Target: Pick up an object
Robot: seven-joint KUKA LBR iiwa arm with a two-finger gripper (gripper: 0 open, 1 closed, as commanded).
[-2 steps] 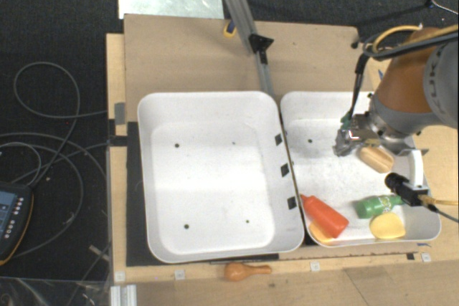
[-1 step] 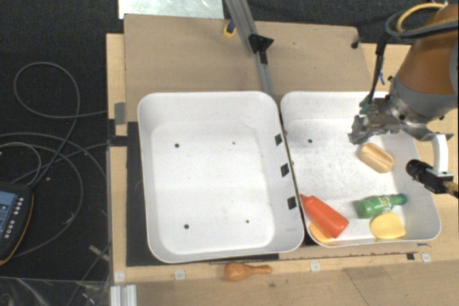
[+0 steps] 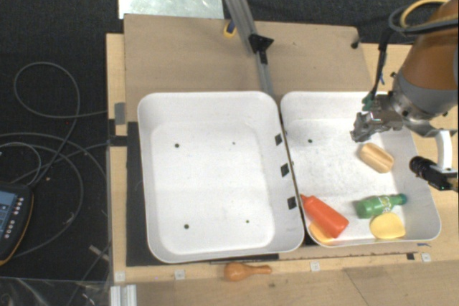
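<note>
Your nearest candidate is the tan bread roll [image 3: 376, 158], lying tilted on the floor of the right bin [image 3: 323, 154], toward its right wall. The gripper [image 3: 366, 128] hangs just beside it, up and to the left of the roll, with nothing visible between its fingers; whether they stand wide or narrow you cannot tell from this slant. The roll and the gripper look close but apart.

Farther down the same bin you have three more things bunched along the lower edge: a green bottle [image 3: 380, 205] lying on its side, a yellow lemon-like piece [image 3: 388, 227] just below it, and an orange carrot-shaped piece [image 3: 325, 216] in the lower left corner, resting against the wall. All three lie well clear of the roll.

The left bin [image 3: 211, 175] sits edge to edge with the right one. On the bench [image 3: 179, 54] itself, below the left bin's lower edge, lies a small brown pear-shaped object [image 3: 246, 270]. A slanted grey pole [image 3: 240, 3] crosses the bench above the bins.
</note>
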